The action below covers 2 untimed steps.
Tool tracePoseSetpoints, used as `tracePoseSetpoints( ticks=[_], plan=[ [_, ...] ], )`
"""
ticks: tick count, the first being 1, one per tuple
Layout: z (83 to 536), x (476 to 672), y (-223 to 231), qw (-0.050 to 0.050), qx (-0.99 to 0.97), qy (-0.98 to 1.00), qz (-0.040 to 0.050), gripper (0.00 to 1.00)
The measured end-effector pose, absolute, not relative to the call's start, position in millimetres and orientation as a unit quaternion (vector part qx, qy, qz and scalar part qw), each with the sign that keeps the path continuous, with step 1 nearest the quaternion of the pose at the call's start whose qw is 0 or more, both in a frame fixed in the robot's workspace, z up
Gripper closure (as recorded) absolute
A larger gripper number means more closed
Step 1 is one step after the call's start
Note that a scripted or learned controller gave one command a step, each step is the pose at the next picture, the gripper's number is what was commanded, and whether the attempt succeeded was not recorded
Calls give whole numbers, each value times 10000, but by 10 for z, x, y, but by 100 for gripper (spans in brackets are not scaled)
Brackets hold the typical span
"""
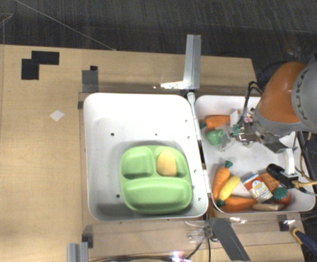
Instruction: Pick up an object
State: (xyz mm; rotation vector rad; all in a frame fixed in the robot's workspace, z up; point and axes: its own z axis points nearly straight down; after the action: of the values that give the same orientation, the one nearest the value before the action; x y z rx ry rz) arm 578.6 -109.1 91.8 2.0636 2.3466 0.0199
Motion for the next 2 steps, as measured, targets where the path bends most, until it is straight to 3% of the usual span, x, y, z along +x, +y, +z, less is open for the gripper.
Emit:
tracePoseSetpoints(
  ticks=[1, 2],
  plan=[
    [1258, 6172, -912, 25, 6187, 7856, 21, 0],
    [895, 6569, -925, -73, 5849, 8111, -40, 0]
  ],
)
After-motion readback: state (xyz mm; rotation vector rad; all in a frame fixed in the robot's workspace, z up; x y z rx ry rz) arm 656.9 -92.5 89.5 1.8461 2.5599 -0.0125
